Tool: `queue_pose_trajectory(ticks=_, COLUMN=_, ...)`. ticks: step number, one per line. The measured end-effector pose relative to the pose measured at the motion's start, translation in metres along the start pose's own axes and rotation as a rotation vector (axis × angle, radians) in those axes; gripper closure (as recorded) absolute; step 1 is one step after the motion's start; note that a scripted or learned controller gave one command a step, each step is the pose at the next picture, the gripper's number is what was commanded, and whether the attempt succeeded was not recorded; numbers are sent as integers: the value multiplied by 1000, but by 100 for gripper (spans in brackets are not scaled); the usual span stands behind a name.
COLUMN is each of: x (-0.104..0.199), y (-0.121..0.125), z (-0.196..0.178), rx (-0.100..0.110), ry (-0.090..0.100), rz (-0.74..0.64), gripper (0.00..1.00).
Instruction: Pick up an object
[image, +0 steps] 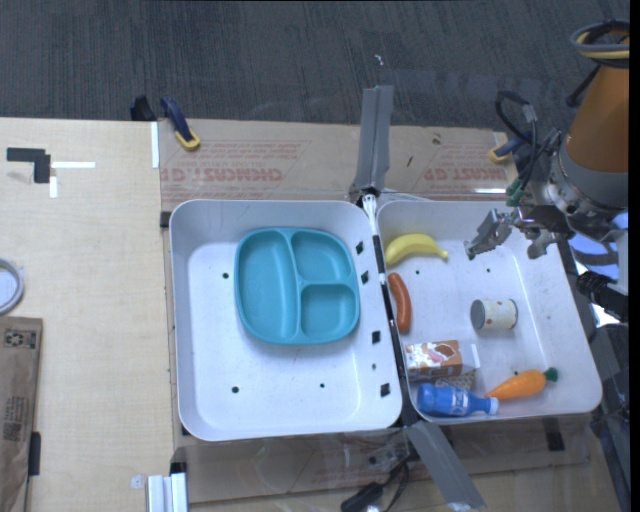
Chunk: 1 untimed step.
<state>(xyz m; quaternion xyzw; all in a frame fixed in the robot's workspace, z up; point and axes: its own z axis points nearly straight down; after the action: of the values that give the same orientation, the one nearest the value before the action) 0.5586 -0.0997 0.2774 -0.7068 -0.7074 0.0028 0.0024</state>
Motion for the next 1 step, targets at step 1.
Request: queue_pose_trajectory(ticks=1, x=-53, y=20, z=63, rx=-1, ry=1, rz=-129, gripper=0)
